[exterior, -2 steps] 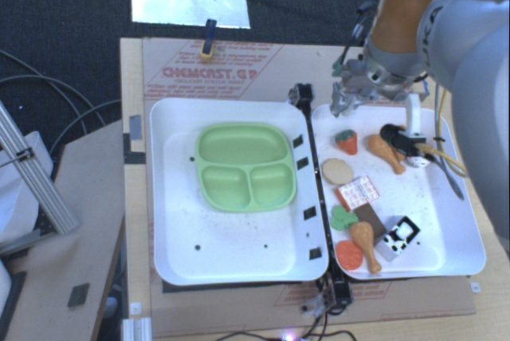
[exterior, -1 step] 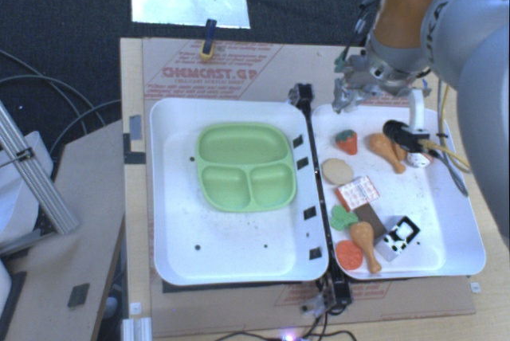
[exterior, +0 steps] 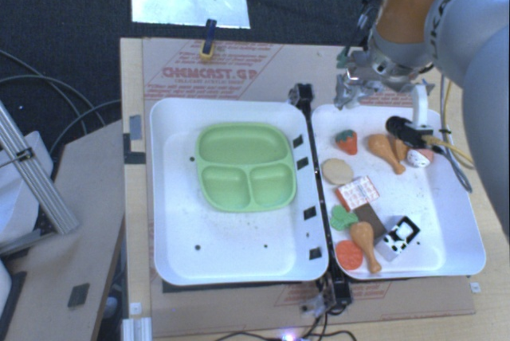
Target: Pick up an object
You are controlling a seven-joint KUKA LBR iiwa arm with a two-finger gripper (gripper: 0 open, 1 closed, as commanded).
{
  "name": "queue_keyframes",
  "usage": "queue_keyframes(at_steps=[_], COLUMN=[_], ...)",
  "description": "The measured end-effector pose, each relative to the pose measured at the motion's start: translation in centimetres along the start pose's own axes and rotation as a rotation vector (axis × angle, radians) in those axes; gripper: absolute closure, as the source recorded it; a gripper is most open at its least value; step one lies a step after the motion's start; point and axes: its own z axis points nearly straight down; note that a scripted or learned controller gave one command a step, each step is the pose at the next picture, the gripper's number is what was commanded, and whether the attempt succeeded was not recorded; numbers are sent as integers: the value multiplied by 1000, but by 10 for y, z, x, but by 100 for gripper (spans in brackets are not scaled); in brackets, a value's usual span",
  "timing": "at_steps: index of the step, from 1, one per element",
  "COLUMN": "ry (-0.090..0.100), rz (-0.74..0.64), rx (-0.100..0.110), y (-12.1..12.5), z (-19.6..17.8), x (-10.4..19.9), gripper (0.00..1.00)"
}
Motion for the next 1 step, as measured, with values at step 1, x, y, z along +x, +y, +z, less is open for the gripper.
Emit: queue_keyframes(at_steps=[1], ry=[5], rz=[8], rx=[12], y=[-61], z=[-24], x=[66], gripper=[100])
